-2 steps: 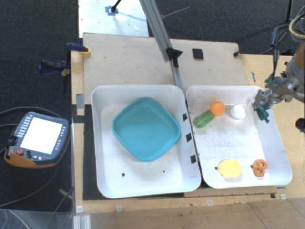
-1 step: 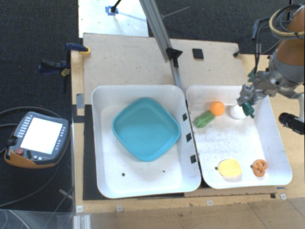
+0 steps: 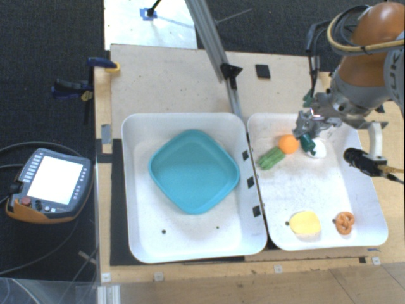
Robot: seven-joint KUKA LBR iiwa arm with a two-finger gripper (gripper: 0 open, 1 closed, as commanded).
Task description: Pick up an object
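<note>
Now tool (image 3: 308,133) hangs just right of orange ball (image 3: 288,144) (right bin (image 3: 364,201)); finger spread cannot be told; green piece (image 3: 271,158) left of ball.

One fixed camera looks down at a slant from above the bench (image 3: 171,81) — far enough back to take in both white bins, left (image 3: 136,189) and right (image 3: 361,195) — with the arm (image 3: 370,49) entering from the right.
</note>
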